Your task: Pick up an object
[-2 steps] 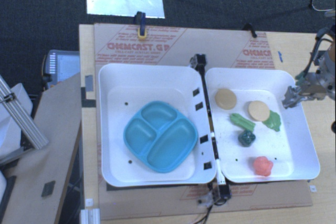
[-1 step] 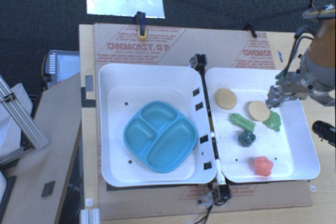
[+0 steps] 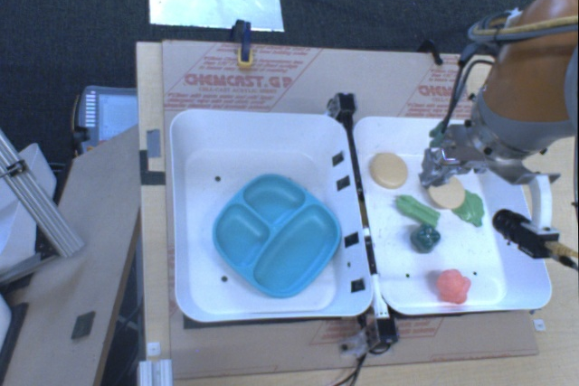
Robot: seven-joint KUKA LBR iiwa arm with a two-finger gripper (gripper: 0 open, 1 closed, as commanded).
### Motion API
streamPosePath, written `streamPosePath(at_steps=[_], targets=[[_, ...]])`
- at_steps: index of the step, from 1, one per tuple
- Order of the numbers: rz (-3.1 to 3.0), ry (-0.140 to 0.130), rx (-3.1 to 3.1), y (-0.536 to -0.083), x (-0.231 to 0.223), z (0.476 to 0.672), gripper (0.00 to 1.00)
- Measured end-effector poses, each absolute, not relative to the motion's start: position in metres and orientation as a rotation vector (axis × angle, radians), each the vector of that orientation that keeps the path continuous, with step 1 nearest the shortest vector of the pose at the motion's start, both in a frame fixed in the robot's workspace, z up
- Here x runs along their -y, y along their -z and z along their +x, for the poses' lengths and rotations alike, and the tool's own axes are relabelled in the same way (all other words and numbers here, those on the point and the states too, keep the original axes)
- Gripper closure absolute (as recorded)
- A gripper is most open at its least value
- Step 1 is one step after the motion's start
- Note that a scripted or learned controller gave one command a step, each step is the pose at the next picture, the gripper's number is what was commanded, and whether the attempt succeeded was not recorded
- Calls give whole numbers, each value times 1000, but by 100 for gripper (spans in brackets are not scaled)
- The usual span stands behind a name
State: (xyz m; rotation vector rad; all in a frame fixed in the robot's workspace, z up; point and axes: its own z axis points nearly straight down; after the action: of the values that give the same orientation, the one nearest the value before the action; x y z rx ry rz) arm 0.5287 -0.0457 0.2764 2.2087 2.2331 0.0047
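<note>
Pink toy [image 3: 453,286] sits well below gripper [image 3: 440,169]; jaw state unclear. Gripper over tan disc [image 3: 446,194], green pieces [image 3: 417,211] touching: risk of nudging them.

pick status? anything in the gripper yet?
Done: the arm has reached into the right bin, and the gripper sits low over the tan disc.

In hand: nothing visibly lifted. The disc, round cookie, green pieces, dark green item and pink item all lie on the bin floor. The blue tray sits in the left bin.

Left: grasp and lift.
</note>
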Motion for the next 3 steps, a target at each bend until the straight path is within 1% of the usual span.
streamPosePath(at_steps=[1, 2, 3], targets=[[2210, -3, -2232, -276, -10, 524, 100], [2212, -2, -2234, -254, -67, 517, 100], [2212, -1, -2232, -241, -108, 508, 100]])
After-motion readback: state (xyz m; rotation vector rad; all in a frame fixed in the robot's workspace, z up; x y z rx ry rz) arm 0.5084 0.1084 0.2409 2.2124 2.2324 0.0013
